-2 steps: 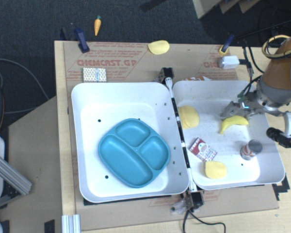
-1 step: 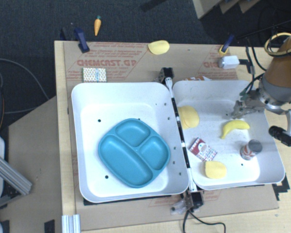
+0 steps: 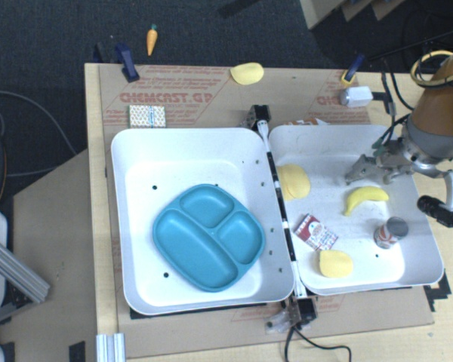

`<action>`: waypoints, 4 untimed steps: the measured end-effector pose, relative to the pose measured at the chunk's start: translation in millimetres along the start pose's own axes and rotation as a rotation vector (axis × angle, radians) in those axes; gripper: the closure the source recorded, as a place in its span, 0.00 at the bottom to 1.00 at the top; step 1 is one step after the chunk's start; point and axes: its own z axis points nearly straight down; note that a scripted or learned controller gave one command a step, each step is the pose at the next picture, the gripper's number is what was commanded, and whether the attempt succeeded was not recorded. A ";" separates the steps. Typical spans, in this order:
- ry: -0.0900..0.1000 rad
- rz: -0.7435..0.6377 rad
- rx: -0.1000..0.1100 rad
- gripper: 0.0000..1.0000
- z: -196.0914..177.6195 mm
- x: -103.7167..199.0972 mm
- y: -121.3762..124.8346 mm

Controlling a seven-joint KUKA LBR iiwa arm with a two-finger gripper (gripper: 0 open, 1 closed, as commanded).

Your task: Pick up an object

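Camera view, gripper (image 3: 360, 173) seemingly empty; banana (image 3: 365, 197) just below.

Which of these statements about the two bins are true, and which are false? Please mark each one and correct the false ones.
1. The blue divided plate lies in the left bin. True.
2. The banana lies in the left bin. False: it lies in the right bin, below the gripper.
3. The gripper holds the banana. False: the gripper is above the bin floor near the banana, and nothing is seen between its fingers.
4. A small can stands in the right bin, to the right of the red and white packet. True.
5. The small carrot lies inside the right bin. False: it lies on the dark floor beyond the bench.
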 end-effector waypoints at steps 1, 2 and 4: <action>-0.005 0.003 0.002 0.00 11.2 84.6 -29.5; -0.005 0.005 0.002 0.00 11.2 82.5 -63.7; -0.005 0.005 0.000 0.00 1.3 83.0 -63.1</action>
